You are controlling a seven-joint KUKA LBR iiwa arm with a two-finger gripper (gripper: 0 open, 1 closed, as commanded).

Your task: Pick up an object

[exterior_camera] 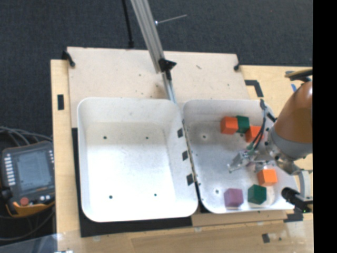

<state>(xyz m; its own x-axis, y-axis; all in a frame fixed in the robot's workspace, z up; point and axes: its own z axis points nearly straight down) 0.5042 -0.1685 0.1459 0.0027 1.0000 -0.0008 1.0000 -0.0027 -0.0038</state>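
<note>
Camera view showed the jaws [243, 160], whose state I could not tell, low in the right bin [210, 194] near an orange block [268, 176], probably light and stiff, best gripped on flat sides.

arm [297, 120]: cut off at right edge | hand [247, 159]: blurred, grip perhaps unreadable | orange block [254, 133]: part-hidden

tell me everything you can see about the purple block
The purple block is a small, matte, cube-like piece, dull violet, sitting flat on the floor of the right bin near its front wall. A green block sits just to its right, with a narrow gap between them as far as the view shows. Nothing grips it.
</note>
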